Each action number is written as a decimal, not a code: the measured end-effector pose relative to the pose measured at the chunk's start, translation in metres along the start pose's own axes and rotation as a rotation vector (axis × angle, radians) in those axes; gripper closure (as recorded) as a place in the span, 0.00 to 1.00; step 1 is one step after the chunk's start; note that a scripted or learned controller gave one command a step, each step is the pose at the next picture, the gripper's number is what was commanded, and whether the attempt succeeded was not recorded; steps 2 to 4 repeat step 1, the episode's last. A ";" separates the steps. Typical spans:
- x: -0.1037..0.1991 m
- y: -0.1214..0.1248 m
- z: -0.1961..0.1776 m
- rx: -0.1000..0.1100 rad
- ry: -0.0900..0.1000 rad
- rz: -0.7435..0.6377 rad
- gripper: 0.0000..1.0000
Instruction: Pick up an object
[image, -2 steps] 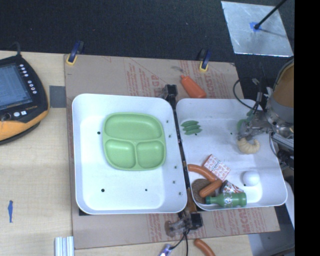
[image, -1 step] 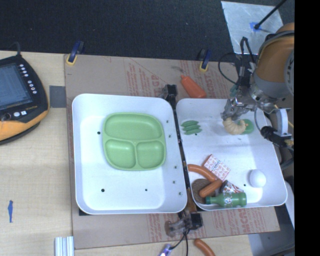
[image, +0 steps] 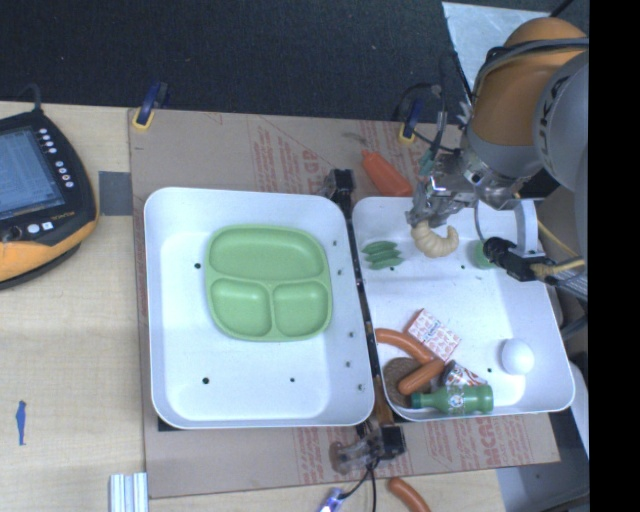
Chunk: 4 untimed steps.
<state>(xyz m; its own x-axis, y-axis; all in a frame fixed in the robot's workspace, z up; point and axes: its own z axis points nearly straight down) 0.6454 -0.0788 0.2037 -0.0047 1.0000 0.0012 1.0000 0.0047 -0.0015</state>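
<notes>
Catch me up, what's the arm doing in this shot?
The KUKA arm reaches in from the right with its claw down at the far end of the right bin, just above a croissant. Nothing is visibly lifted. A green bottle, sausages and a white egg lie at the near end. The left bin holds a green divided plate.

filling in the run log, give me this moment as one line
arm: over right bin far end | gripper: above croissant | grasp: unconfirmed | left bin: green divided plate
</notes>
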 end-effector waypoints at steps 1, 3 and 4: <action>0.072 -0.050 0.013 0.004 -0.002 -0.002 1.00; 0.072 -0.050 0.013 0.004 -0.002 -0.002 1.00; 0.072 -0.050 0.013 0.004 -0.002 -0.002 1.00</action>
